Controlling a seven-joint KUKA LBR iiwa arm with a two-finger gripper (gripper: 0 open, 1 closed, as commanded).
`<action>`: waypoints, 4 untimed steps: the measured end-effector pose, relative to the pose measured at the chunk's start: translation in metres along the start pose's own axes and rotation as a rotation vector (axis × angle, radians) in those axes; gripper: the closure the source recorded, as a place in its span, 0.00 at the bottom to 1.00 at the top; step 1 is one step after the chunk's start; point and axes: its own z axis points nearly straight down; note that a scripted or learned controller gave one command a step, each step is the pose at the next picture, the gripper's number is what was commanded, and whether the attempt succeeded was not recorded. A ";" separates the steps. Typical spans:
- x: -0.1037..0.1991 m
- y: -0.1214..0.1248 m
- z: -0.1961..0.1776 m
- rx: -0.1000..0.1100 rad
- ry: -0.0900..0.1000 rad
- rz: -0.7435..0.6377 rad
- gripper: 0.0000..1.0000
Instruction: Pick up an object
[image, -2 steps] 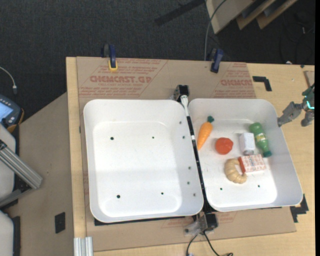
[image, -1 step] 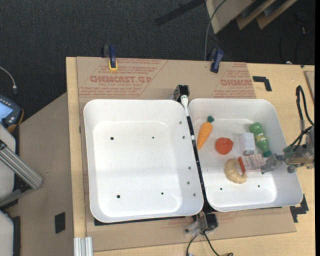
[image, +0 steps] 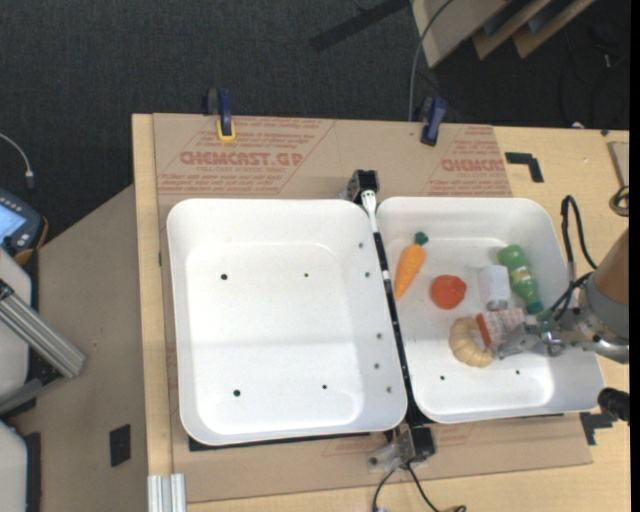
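The right bin (image: 480, 400) holds an orange carrot (image: 409, 267) with a green top, a red tomato-like ball (image: 449, 291), a green bottle (image: 520, 278), a clear white-capped container (image: 494, 286) and a tan bread-like piece (image: 470, 343). A small red-and-white item (image: 487, 327) lies by the bread. My gripper (image: 512, 343) reaches in low from the right, its fingertips right beside the bread and the red-and-white item. I see nothing lifted.
The left bin (image: 200, 330) sits beside the right one, split by a black hinge strip (image: 385, 300). Blue clamps (image: 432, 118) hold the cardboard base at the back. Cables run along the right bin's edge (image: 568, 235).
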 end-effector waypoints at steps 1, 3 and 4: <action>0.001 0.001 0.008 -0.002 0.001 -0.001 0.00; 0.038 0.066 0.007 -0.012 -0.010 -0.005 0.00; 0.035 0.063 0.007 -0.007 -0.009 0.000 0.00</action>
